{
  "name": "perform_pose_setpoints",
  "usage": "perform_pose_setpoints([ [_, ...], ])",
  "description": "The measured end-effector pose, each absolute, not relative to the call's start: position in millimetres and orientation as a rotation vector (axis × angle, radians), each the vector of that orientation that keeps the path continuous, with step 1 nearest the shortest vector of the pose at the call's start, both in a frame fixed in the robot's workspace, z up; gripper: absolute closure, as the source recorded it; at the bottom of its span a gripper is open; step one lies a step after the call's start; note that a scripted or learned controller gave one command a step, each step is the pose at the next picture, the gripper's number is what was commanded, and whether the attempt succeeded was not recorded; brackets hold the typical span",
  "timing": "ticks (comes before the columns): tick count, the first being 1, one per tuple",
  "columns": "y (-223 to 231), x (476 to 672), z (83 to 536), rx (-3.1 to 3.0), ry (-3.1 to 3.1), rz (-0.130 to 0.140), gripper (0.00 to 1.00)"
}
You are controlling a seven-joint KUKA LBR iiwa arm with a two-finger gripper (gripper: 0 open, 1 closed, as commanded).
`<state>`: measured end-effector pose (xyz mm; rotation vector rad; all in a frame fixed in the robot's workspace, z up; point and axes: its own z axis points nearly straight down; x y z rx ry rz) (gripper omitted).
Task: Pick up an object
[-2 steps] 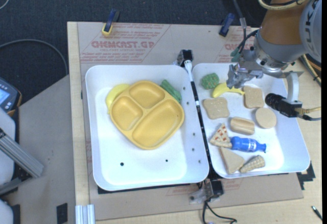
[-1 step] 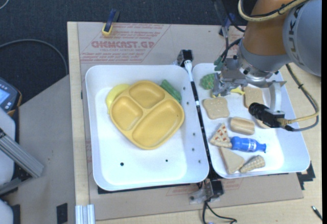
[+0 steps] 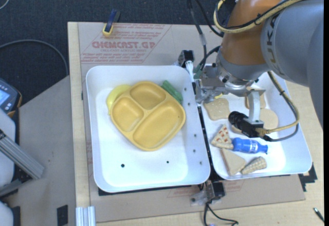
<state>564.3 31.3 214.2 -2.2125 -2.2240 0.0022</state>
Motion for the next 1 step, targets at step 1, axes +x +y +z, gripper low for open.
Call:
perform_pose_setpoints([
  [1,81.0,542.2,216.7,-2.213,-2.224,0.002,1.0],
])
